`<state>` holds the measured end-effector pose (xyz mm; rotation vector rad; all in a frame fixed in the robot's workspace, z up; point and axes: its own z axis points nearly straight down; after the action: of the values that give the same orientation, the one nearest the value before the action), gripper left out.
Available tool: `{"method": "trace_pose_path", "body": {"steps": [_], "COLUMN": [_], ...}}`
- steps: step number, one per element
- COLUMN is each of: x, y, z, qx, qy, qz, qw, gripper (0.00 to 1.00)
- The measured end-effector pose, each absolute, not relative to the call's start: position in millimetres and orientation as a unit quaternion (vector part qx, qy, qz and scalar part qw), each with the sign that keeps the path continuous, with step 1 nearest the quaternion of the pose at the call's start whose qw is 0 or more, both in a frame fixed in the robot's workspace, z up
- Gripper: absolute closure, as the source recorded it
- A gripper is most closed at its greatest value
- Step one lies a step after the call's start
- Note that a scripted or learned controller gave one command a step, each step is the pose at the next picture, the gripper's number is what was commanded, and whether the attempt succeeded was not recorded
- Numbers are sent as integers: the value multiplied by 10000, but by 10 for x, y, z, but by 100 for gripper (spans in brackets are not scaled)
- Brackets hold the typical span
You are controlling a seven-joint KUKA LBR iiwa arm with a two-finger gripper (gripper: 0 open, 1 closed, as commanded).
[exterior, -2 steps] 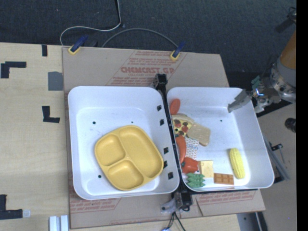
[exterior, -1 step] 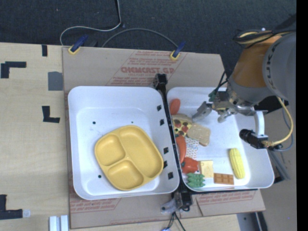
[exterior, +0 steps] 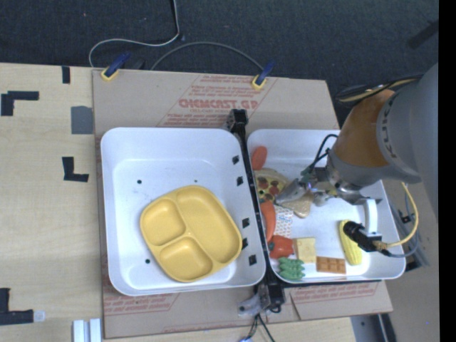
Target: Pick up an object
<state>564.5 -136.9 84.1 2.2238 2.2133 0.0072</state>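
Over the middle of the right bin, the gripper hangs low above a heap of toy food. A small tan piece sits right at its tip. It may be pinched there, but the view is too blurry to be sure, and I cannot tell how the hand is set.

Just beside that tip, toward the wall between the bins, lies a round pizza slice with dots on it. Past it, near the far left corner of this bin, is an orange piece. A long orange carrot lies along the left wall, with a red piece below it. At the near edge sit a green piece, a pale yellow square and a brown waffle. A yellow corn cob lies by the near right corner.

The left bin holds a yellow tray with three parts, close to its near edge. Both bins rest on a brown cardboard sheet. The grey arm with its orange band comes in from the right.
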Motion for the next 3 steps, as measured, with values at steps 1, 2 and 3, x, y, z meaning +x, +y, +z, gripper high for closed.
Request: {"method": "trace_pose_path", "body": {"steps": [1,2,3], "x": [5685,5675,6171], "y": [-1367,-1364,-1264], "z": [1007,990,877], "qx": [7070,7070,7059], "qy": [7071,7072,7083], "qz": [50,43,-13], "qw": [63,49,14], "gripper": [100,0,0]}}
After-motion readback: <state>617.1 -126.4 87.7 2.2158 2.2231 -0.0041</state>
